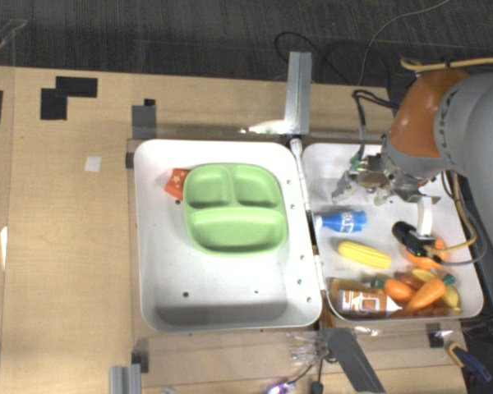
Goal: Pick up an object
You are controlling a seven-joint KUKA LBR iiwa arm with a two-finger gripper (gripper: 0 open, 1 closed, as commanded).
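My gripper (361, 193) hangs over the upper part of the right bin (320, 167), open, with nothing between its fingers. Just below it lies a blue and white bottle (343, 220) on its side, apart from the fingers. A yellow corn cob (364, 255) lies further toward the front. Along the front wall lie a brown bottle (361, 303) and a bunch of orange carrots (421, 290).
The left bin (172, 286) holds a green divided plate (232, 207) with a small red-orange packet (176, 184) at its upper left corner. A metal post (298, 93) stands behind the wall between the bins.
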